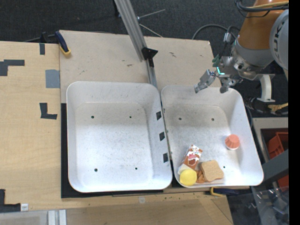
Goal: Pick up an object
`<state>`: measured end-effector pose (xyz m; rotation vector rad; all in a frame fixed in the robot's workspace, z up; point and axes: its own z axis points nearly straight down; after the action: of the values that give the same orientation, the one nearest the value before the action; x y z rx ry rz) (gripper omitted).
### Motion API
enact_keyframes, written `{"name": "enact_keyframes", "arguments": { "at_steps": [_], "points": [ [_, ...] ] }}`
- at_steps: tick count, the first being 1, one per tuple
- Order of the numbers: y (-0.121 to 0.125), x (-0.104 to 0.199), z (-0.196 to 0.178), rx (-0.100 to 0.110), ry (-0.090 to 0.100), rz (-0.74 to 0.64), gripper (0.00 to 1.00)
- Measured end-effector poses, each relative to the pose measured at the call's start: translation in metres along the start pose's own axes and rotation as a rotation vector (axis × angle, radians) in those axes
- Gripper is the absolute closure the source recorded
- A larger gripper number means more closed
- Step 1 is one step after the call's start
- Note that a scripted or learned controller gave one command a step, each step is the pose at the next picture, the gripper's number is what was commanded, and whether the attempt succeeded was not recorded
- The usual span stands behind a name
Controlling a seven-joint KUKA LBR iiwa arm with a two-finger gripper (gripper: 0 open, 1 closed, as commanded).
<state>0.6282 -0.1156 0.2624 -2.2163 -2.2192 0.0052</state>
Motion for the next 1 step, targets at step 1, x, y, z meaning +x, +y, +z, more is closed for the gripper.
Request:
{"name": "enact_keyframes", "arguments": {
  "at_steps": [1],
  "points": [
    [0.0007, 0.0, -0.0026, -0.004, -0.001, -0.001, 0.0]
  ]
}}
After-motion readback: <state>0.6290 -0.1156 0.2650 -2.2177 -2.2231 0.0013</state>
